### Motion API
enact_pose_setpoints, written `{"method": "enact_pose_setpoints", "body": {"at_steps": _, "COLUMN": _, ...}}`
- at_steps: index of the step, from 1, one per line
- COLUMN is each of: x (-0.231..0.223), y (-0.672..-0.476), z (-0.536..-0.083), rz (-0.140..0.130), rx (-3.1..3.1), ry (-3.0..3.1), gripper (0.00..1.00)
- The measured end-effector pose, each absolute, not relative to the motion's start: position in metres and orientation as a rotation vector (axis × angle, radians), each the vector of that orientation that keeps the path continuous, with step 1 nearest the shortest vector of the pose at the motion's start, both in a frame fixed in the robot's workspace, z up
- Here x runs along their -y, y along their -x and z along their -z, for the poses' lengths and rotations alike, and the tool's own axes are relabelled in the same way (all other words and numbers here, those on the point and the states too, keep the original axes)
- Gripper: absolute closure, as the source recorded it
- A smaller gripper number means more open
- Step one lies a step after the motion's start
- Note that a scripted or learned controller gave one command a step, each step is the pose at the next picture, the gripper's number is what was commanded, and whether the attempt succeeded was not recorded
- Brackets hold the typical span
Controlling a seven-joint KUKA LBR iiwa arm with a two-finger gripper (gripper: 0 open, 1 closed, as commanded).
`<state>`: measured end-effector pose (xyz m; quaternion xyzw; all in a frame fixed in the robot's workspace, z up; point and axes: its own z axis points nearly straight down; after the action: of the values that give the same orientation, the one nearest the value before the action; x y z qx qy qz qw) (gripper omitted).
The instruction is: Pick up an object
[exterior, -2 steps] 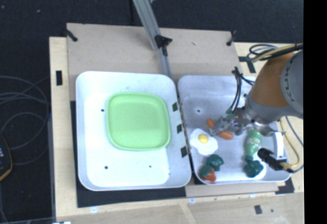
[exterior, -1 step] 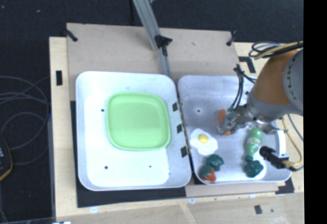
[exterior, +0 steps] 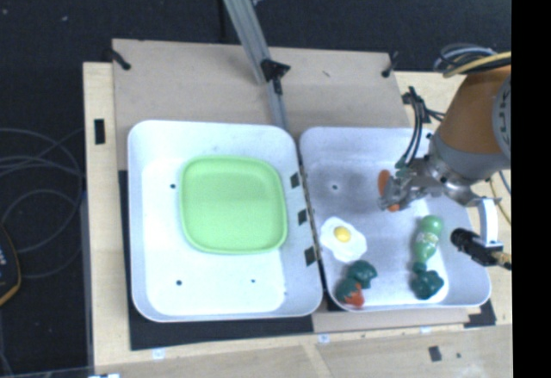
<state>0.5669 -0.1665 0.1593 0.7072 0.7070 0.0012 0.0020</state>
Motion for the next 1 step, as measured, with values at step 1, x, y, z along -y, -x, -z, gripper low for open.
{"method": "enact_pose_setpoints", "body": {"at_steps": 1, "x": 0.1718, "y": -0.5715, "z": -0.2036, "rz": -0.004, "rx": -2.218, "ry": -2.219, "gripper": 1.0}}
